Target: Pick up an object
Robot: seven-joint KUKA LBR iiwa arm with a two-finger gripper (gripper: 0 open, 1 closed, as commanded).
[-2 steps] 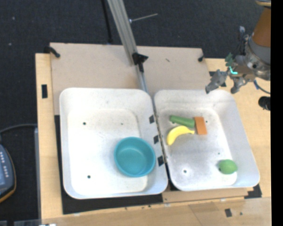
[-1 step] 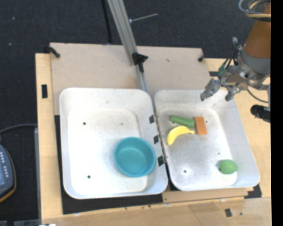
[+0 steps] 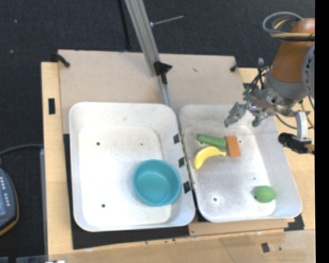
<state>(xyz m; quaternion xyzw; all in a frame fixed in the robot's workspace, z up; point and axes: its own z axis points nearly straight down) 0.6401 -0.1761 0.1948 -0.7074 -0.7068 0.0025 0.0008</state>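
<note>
Your claw (image 3: 245, 114) hangs open and empty over the right bin's (image 3: 274, 163) far edge: the approach step. Next, bring it nearer, down onto the carrot (image 3: 219, 142) beside the banana (image 3: 207, 156).

I can't read any text, label, brand or number from here. The handheld device (image 3: 0, 201) at the left edge has a screen, but whatever it displays is too small to read.
</note>
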